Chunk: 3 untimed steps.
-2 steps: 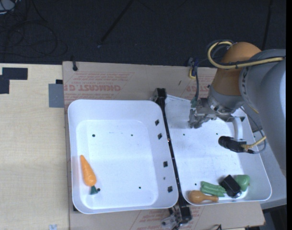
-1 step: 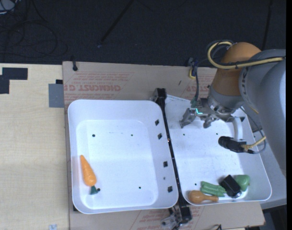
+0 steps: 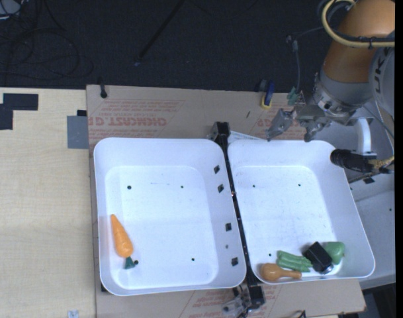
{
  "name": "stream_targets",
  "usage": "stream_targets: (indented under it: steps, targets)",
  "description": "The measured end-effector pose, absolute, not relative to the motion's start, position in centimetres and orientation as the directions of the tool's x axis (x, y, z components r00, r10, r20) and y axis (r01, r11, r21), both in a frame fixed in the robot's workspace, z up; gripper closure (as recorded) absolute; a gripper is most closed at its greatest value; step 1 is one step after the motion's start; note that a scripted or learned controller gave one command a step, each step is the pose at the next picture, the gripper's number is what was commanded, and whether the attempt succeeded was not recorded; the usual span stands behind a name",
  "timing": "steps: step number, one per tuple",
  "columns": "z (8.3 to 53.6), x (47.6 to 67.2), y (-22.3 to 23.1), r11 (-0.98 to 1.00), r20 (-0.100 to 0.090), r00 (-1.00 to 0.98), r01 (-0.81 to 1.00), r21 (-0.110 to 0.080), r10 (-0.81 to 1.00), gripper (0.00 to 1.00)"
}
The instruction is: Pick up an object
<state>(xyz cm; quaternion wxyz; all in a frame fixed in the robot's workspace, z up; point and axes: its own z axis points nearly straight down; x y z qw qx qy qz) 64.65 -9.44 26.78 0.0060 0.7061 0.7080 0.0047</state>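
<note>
Object candidates: a black block [image 3: 317, 256] among green and tan pieces at 5 o'clock in the right bin [image 3: 290, 152]. My pincer [image 3: 294, 126] hangs open, empty, above its 12 o'clock rim. Step: approach. Next: traverse, descend.

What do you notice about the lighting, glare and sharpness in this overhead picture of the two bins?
In the camera view, light falls evenly and the white bins look bright and nearly washed out; the background above the bench is dark; the carrot casts only a faint shadow; the orange band carries a soft highlight; the claw looks slightly soft, its details hard to read.
</note>
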Motion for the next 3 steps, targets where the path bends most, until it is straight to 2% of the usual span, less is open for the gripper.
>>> stream_targets:
  steps: [1, 2, 3]
  targets:
    - [35.6, 64.5, -4.4, 0.006, 0.001, -0.006, 1.000, 0.009, 1.000, 0.00]
    - [35.8, 64.4, -4.6, 0.006, -0.002, -0.006, 1.000, -0.004, 1.000, 1.00]
    - [30.1, 62.1, -10.6, -0.006, -0.002, 0.006, 1.000, -0.008, 1.000, 1.00]
